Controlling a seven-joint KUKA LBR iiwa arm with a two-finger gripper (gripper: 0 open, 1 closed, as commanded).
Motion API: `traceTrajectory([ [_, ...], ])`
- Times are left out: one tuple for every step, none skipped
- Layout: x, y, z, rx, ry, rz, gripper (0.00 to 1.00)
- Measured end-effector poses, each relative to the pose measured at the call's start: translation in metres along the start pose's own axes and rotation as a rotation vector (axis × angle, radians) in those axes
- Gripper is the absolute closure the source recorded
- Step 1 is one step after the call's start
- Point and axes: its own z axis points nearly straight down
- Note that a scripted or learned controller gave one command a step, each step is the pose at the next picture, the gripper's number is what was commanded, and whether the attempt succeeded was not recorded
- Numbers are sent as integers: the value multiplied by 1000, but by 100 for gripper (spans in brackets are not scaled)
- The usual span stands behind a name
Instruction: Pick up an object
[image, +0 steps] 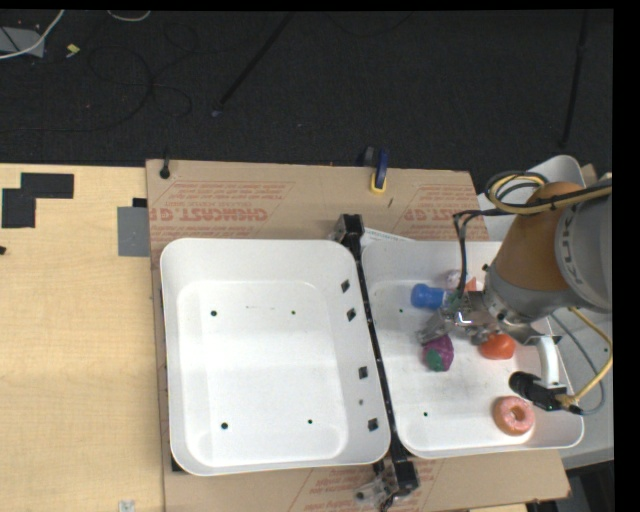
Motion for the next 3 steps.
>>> traceTrajectory([
  [0, -1, -10, 2, 2, 4, 100],
  [59, 74, 0, -1, 3, -8, 100],
  [142, 71, -105, -4, 3, -8, 100],
])
